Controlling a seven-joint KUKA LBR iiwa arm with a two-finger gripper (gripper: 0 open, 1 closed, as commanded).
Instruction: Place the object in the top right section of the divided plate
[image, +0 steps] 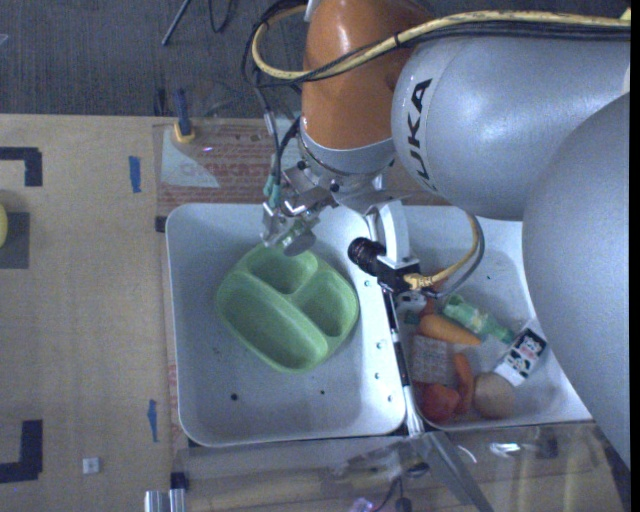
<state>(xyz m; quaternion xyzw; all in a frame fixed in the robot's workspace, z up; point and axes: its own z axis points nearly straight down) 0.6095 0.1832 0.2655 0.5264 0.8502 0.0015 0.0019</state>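
Divided plate (288, 310) in left bin (200, 380) | right bin (560, 390): carrot (447, 329), potato (494, 396) | end effector (288, 232) grip unclear

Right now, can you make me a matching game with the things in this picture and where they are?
Things:
1. green divided plate
2. carrot
3. end effector
4. potato

Places:
A. near the bottom of the right bin
B. in the left bin
C. just above the plate's top edge
D. near the top of the right bin's pile

Pairs: 1-B, 2-D, 3-C, 4-A
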